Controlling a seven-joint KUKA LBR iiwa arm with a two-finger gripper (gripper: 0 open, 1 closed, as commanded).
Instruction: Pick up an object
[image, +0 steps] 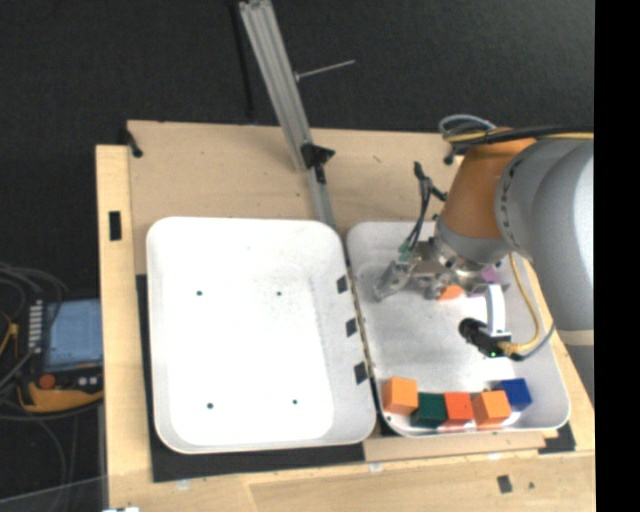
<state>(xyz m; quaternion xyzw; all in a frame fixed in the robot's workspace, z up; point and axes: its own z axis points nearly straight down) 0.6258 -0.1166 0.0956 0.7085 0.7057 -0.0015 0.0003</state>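
1. A wooden bench on dark floor carries two white bins, the left bin and the right bin.
2. The arm hangs over the right bin's far half; whether the gripper is open or closed cannot be told.
3. Blocks line the right bin's near edge: orange block, green block, two more orange ones, blue block.

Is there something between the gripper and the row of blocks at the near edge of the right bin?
Nothing visible. The gripper sits over the far half of the right bin; bare floor separates it from the block row.
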